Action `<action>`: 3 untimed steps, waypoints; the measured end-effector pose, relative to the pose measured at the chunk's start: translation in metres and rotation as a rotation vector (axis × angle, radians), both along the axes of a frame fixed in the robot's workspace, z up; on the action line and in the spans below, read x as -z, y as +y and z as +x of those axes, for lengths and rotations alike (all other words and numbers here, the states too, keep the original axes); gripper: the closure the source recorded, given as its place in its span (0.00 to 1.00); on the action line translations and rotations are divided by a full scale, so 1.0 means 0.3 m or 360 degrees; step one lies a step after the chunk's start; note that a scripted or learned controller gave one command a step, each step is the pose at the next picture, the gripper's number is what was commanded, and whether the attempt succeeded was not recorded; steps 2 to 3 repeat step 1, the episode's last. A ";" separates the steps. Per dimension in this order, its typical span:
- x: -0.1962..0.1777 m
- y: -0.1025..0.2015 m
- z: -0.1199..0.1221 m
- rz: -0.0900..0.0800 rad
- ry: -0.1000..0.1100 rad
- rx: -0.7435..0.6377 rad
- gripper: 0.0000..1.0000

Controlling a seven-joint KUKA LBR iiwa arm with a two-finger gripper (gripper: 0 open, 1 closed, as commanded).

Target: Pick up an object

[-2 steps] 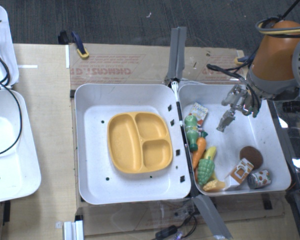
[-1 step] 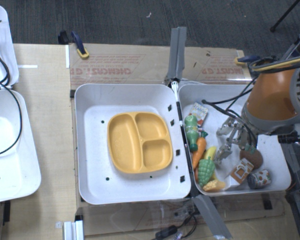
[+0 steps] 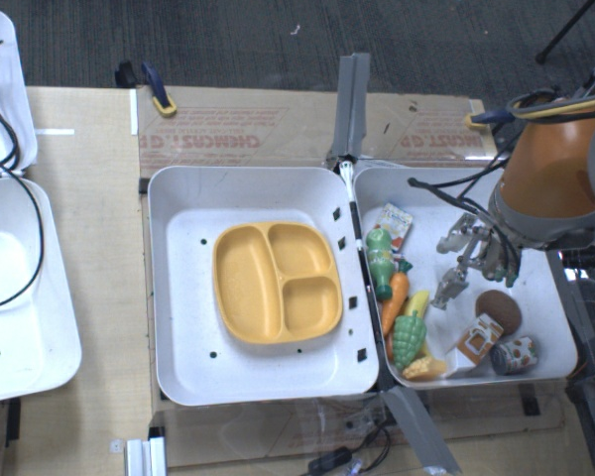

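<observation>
- Hand (image 3: 454,278) is seen low over the right bin (image 3: 560,296), fingers parted, nothing held between them.
- Step is judged as approach; no grasp is made yet.
- Nearest candidates: brown round item (image 3: 499,311) just beside the hand, small box (image 3: 479,338) below it, carrot (image 3: 394,299) and green corn-like toy (image 3: 409,339) along the left wall.
- Next move: one target should be centred between the fingers, then a descent and close.
- Yellow divided plate (image 3: 277,281) is seen in the left bin (image 3: 169,296), well apart on the desk.
</observation>
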State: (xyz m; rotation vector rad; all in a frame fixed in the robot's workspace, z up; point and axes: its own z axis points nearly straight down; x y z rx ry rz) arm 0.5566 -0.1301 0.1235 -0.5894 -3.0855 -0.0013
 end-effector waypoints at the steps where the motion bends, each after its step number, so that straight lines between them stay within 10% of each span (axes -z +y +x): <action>1: -0.080 -0.154 0.158 -0.0003 0.0000 0.0641 0.00; 3: -0.080 -0.154 0.158 -0.0003 0.0000 0.0641 0.00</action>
